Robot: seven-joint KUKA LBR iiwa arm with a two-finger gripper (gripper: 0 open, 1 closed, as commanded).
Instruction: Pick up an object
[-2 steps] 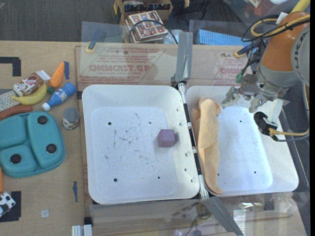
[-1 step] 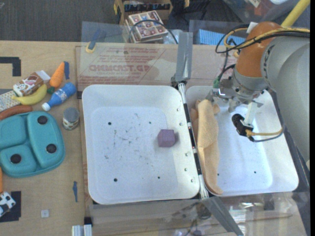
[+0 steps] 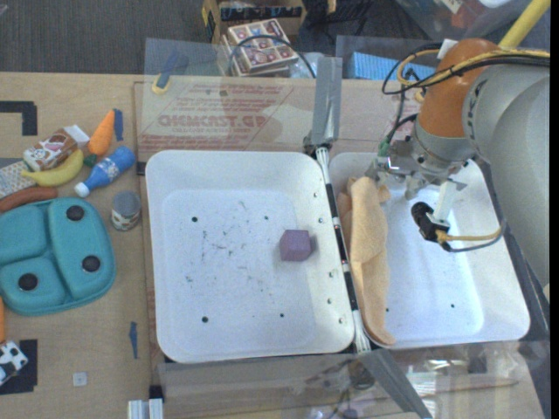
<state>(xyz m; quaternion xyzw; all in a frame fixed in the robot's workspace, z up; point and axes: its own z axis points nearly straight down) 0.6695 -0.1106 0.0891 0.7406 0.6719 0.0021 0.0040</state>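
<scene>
Writing: reddish lettering on the clear plastic sheet (image 3: 218,116) behind the left bin (image 3: 175,177), faint and not legible. Printed patterned packs in the cardboard box (image 3: 253,11) at the far edge, no readable text.

Pick candidates: purple block (image 3: 296,245), small and roughly cubic, sits alone right of centre in the left bin, well clear of the walls. Tan cloth (image 3: 368,251), soft and folded long, lies against the left wall of the right bin (image 3: 489,321).

Gripper (image 3: 415,180) is over the far part of the right bin, just beside the cloth's top end. Open or closed: can't tell from this angle.

Off-bin, left of bench: teal moulded tray (image 3: 52,256), small grey can (image 3: 126,209), blue bottle (image 3: 106,170), banana (image 3: 54,171), carrot (image 3: 105,132).

Bin floors are smooth white plastic; the left one is scuffed with dark specks.
</scene>
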